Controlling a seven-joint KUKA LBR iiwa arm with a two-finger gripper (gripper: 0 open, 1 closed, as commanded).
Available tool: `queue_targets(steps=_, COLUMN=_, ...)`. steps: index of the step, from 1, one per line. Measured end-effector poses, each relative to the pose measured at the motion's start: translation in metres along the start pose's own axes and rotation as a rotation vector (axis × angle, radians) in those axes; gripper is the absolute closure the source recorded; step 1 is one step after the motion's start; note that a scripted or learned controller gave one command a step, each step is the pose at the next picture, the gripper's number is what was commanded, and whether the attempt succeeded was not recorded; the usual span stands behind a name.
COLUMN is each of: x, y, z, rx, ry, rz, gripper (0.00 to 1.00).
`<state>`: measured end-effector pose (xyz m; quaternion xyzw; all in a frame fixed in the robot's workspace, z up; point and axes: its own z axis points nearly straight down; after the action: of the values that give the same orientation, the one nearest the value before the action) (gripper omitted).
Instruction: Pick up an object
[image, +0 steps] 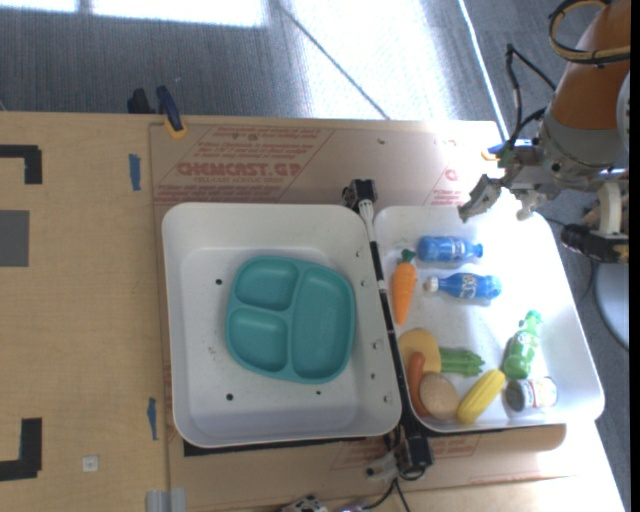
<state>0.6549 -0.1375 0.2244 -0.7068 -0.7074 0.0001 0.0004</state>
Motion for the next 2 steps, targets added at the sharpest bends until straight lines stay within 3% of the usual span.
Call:
queue_targets(steps=1, x=0.019, y=-0.02, z=0.129, rx=-0.003, ry=-0.001, rz=-0.07, gripper=0.0)
queue_targets(steps=2, x=0.033, y=0.012, z=0.139, rx=0.003, ry=0.0, rz=0.31, gripper=0.0)
